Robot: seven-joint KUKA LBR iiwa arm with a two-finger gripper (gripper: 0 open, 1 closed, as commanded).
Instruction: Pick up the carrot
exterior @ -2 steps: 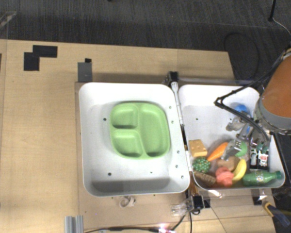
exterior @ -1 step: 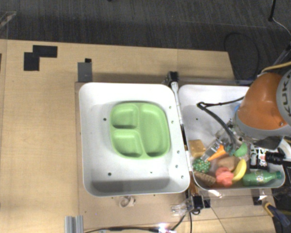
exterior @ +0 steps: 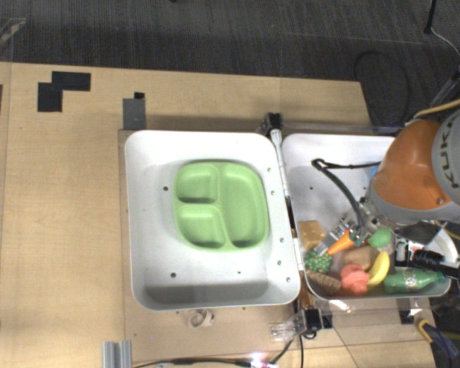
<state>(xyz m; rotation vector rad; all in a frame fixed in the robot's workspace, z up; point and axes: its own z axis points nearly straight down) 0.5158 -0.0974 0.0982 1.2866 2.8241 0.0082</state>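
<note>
Reaching in from the right side, the grey arm [exterior: 433,175] with its orange band is low over the right white bin [exterior: 330,156], and its gripper [exterior: 351,232] is down among the toys near the front edge of this bin. The carrot [exterior: 339,243] lies just beside the fingertips, maybe touching them, with its orange body tilted; I cannot tell how far the hand is open or if it has hold of anything. Around the carrot there are a green broccoli piece [exterior: 317,262], a yellow banana [exterior: 379,267], a pink toy [exterior: 355,280] and a green bottle [exterior: 411,281]. The left white bin [exterior: 146,205] carries a green divided plate [exterior: 218,204] in its middle.
</note>
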